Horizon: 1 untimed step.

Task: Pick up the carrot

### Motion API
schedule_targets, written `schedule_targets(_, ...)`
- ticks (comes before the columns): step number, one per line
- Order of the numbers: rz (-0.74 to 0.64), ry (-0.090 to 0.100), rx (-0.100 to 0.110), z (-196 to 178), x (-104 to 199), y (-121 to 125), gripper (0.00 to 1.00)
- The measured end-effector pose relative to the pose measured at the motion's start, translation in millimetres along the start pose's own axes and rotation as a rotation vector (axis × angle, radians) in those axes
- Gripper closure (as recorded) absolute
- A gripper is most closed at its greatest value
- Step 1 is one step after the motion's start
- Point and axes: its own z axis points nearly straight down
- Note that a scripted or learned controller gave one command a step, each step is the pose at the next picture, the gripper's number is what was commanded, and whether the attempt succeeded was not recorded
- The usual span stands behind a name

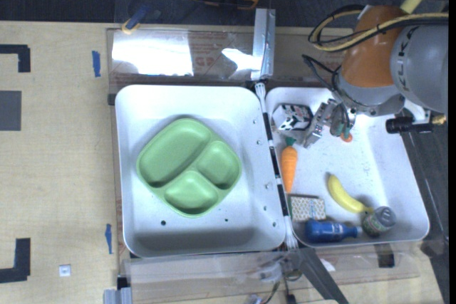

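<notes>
Bench (57, 153), light wood w/ black corner marks, carries two shallow white bins side by side. Left bin (142, 224) holds a green divided plate (189, 165), three compartments, sitting roughly mid-bin w/ bare white floor around it on all sides. Right bin (399, 174) is the busy one.

Arm (399, 60), grey w/ orange band, comes in from the right over the right bin's upper right corner. Gripper (313, 133) hangs over the upper left part of the right bin, metal fingers (322, 117) pointing down-left. Fingers look slightly apart, nothing seen between them; tips sit just beside a small black-and-white item (292, 117), contact can't be told. A small red-green bit (346, 133) shows just right of the gripper.

Carrot (288, 164): orange, stubby, tapered, green stub at top end, lying upright in view along the right bin's left wall, just below the gripper tips, apart from them. Its left side is close to the wall/divider between bins; right side faces open white floor.

Below the carrot, touching or nearly so: a patterned square packet (308, 208). Banana (345, 194) lies diagonal mid-bin, well right of the carrot. Blue bottle (329, 230) lies along the near wall, a grey round object (379, 219) beside it at the banana's lower end.

Open room: the bin's centre between carrot and banana, and the right half's floor.
</notes>
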Motion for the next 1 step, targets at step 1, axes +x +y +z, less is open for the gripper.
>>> schedule_targets(1,0.091,0.002,-0.014,1.4,-10.6,-16.3,1.0)
